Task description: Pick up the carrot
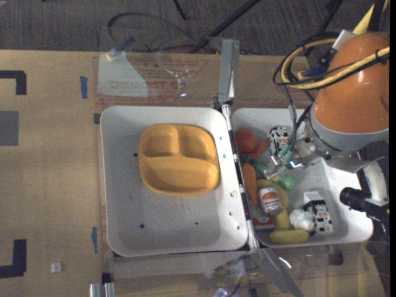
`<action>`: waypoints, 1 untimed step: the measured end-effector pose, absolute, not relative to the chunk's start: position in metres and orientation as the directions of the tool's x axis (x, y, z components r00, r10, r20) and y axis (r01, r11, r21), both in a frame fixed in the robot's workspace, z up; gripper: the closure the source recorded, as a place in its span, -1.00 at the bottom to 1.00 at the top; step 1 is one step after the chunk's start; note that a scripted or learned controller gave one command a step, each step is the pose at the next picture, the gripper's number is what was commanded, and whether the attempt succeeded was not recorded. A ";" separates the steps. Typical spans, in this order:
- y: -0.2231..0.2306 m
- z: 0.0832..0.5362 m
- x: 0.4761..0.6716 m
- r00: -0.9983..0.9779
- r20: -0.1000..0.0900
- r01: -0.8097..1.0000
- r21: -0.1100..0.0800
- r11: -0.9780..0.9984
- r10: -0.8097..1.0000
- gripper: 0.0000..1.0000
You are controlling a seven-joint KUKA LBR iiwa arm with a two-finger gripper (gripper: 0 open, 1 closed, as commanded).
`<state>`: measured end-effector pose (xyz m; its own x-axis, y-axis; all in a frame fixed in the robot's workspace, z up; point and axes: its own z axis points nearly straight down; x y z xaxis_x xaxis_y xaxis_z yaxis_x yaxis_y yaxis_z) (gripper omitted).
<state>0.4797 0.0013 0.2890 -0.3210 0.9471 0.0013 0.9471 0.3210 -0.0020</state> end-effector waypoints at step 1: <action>-0.002 0.283 0.480 -0.481 0.002 0.877 -0.002 0.481 0.877 1.00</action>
